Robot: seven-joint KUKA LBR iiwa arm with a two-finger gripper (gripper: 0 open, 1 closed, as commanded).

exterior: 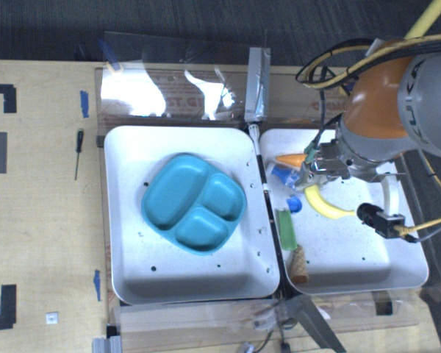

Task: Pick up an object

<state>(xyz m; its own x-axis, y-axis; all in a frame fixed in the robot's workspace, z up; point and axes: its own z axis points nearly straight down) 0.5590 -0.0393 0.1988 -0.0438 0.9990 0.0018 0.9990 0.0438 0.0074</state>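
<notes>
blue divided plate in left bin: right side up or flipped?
Right side up: the blue divided plate shows its three recessed compartments facing the camera, all empty.

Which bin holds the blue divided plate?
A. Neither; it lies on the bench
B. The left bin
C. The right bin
B: the blue divided plate lies inside the left bin, while the right bin holds the banana and other small items.
</notes>
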